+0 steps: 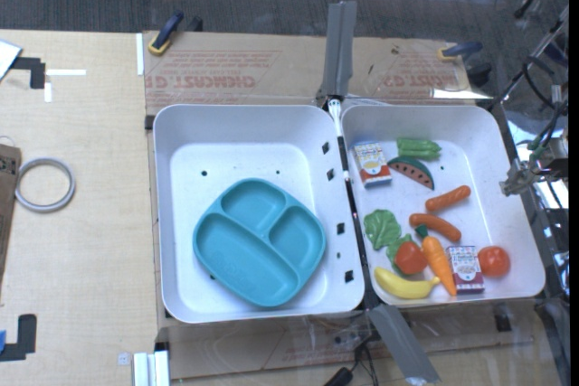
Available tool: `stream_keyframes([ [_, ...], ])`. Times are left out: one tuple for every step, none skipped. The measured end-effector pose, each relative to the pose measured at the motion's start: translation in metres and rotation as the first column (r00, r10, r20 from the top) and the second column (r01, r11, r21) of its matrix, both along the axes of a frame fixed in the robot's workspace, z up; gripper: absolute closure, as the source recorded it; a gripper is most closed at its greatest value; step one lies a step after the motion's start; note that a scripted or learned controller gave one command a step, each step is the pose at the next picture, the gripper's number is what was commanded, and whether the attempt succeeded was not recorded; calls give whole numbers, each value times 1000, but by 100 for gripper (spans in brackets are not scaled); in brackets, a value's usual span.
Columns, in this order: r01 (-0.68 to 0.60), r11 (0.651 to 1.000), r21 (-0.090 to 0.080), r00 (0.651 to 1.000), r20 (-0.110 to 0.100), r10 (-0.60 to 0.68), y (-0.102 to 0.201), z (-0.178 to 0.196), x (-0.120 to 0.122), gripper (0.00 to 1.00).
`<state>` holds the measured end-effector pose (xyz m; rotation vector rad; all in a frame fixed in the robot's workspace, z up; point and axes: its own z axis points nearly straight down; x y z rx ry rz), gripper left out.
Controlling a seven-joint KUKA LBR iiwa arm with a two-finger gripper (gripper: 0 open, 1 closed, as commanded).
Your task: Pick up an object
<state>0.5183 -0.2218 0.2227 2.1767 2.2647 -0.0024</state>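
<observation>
The right bin (pixel 507 136) had all the toy food piled in: a banana (pixel 404 285) at the front, a carrot (pixel 438 262) leaning on a small carton (pixel 465 269), a tomato (pixel 494 260) beside that, two sausages (pixel 436 226), lettuce (pixel 383 229), a watermelon slice (pixel 412 170), a green pepper (pixel 418 147) and another carton (pixel 372 163). Carton print was too small to read. The left bin (pixel 172 194) held a teal divided plate (pixel 260 240). Cardboard (pixel 226 68) behind read "CHEMCAST GP" upside down. Couldn't tell anything about my claw here, honestly.
</observation>
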Motion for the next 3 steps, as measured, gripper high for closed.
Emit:
stream_keyframes([
  [-2, 1000, 0, 1000, -1, 2, 82, 19, 79, 100],
  [-66, 998, -1, 998, 1, 66, 110, -4, 136, 100],
  [-94, 996, 0, 996, 2, 94, 182, 12, 141, 100],
])
